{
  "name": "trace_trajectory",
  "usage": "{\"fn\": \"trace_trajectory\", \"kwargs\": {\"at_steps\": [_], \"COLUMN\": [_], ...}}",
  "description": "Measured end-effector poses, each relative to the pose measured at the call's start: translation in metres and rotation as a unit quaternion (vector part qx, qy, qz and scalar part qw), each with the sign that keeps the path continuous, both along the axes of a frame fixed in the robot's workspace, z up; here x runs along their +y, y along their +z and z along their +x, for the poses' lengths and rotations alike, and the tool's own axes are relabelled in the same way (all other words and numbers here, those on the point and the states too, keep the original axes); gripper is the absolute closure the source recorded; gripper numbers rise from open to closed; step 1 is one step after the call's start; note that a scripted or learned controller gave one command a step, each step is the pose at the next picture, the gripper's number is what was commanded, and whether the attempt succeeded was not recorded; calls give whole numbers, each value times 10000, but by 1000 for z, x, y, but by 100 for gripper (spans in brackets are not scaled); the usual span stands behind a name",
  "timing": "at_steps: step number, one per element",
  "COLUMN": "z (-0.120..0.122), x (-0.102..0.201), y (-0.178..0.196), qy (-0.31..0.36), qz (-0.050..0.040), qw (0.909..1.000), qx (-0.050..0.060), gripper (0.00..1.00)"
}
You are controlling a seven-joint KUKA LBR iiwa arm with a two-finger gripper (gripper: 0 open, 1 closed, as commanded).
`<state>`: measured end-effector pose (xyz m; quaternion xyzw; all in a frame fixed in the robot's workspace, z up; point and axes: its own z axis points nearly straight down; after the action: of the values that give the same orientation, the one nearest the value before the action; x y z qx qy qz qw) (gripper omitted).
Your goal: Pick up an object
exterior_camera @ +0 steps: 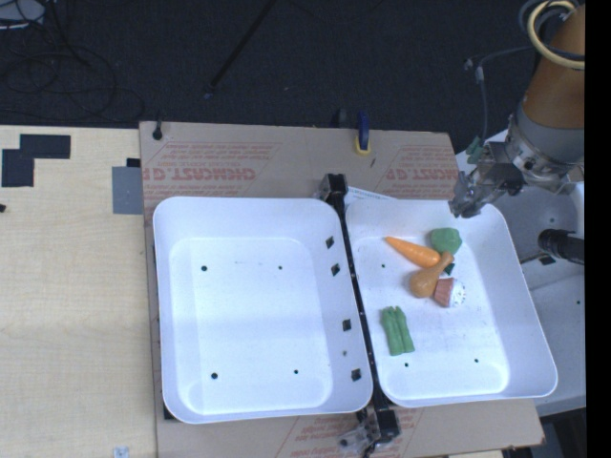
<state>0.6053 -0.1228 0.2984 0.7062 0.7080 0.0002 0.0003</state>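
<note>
In the right bin (pixel 520 351), taken here as the reference landmark, five small items are grouped in its upper middle area: an orange carrot (pixel 412 251), a green leafy piece (pixel 445 240) touching the carrot's thick end, an orange pear-shaped piece (pixel 427 280) just below the carrot, a pink-and-white piece (pixel 450 293) touching that piece on its right, and a green bean pod (pixel 397 331) lying apart, nearer the bin's front. No single target is named by the task, so any of these may be taken as the object to be picked. The gripper (pixel 466 198) is seen just beyond the bin's far right corner, above the rim and close to the green leafy piece, carried on the arm (pixel 554 93) that enters from the right. How far the hand is opened cannot be told at this resolution, and nothing is seen held in it. The position is judged to be an approach or standby pose outside the cluster, chosen so that a descent can be made without the items being disturbed. Because the items are crowded together, a neighbour could be pushed during closure; the isolated bean pod is judged the easier grasp. The left bin (pixel 181 370) adjoins the right bin along a black centre divider (pixel 346 284).
</note>
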Motion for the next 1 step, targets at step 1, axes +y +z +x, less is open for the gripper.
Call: {"fn": "trace_trajectory", "kwargs": {"at_steps": [1], "z": [-122], "x": [8], "y": [39], "qy": [-26], "qz": [15], "qw": [10000], "qx": [51], "gripper": [100]}}
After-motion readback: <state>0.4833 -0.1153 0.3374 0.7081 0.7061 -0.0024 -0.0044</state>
